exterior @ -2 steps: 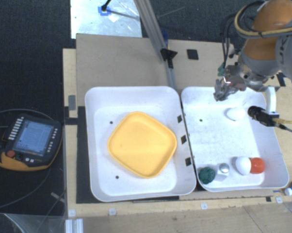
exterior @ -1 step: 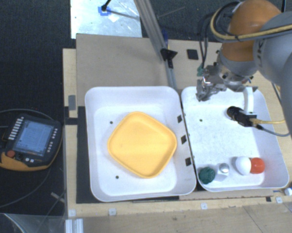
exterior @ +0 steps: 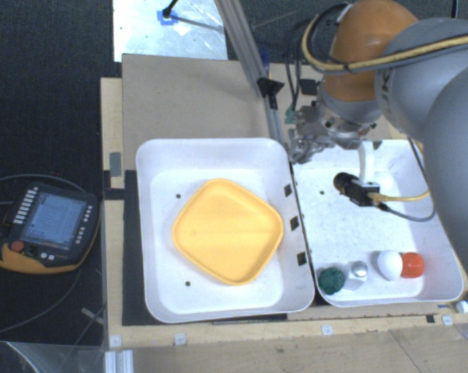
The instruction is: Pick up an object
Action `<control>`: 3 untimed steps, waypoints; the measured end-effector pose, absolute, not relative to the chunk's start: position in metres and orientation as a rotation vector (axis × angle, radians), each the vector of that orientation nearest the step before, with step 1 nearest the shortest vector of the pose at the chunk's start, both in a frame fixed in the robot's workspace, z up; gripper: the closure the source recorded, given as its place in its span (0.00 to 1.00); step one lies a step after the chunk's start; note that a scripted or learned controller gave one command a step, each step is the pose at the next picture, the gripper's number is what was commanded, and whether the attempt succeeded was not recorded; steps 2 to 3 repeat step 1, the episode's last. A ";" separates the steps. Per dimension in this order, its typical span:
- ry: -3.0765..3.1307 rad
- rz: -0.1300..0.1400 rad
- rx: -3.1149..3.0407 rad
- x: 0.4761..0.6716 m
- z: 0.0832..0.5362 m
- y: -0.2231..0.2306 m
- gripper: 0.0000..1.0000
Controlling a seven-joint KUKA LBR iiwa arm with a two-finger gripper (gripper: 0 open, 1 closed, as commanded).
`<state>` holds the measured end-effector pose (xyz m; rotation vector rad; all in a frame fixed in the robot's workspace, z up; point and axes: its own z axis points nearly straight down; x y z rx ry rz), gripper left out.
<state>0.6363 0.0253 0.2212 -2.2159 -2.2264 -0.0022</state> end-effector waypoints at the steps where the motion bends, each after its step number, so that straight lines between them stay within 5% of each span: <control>1: -2.226 -0.002 -2.217 0.642 0.214 0.075 1.00; 3: -2.226 -0.002 -2.217 0.642 0.214 0.075 1.00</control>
